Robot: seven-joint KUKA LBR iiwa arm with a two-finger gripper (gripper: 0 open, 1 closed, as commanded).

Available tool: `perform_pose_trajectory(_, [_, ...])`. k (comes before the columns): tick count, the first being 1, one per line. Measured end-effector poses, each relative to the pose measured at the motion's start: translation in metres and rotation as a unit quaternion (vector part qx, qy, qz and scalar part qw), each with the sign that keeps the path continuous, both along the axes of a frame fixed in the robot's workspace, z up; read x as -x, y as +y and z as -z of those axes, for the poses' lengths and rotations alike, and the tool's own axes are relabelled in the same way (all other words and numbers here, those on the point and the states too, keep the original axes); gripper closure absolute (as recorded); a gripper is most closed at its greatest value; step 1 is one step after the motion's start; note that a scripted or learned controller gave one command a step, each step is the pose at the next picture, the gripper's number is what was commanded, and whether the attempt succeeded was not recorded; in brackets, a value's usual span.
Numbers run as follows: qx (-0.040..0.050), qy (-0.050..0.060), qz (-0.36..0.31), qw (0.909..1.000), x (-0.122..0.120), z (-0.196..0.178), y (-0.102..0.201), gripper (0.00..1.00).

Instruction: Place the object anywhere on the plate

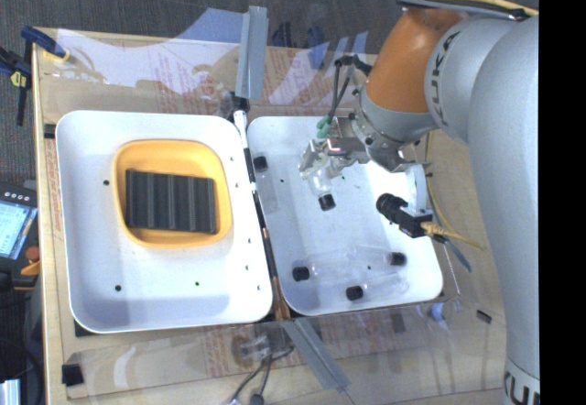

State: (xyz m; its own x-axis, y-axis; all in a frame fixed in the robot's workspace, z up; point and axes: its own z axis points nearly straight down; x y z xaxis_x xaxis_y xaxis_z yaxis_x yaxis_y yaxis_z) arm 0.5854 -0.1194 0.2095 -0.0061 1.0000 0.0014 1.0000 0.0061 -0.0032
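The yellow plate (170, 158) sits in the left bin (82, 284), close to that bin's far edge, and a dark ridged block (171, 202) lies flat in the middle of it. The plate stays there so the arm has a wide, easy place to drop something. The grey arm (476, 119) reaches in over the right bin (302, 298), and its gripper (320, 160) hangs above that bin's far left part. From up here I cannot tell what the gripper is doing or if it has hold of anything. A small dark piece (326, 202) lies on the bin floor just under the gripper, and this may be the object to move, but it is too small to be sure. More small dark bits (301, 274) lie by the near edge. I think the arm is low here because it is trying to pick something up, so the trip to the plate looks not yet done.
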Motion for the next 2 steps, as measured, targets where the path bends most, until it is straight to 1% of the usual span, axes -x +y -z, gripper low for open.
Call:
perform_pose_trajectory(1, [0.0007, -0.002, -0.084, 0.9965, -0.020, -0.008, 0.039, 1.00])
perform_pose_trajectory(2, [-0.0005, 0.001, -0.250, 0.9682, -0.032, 0.018, 0.072, 1.00])
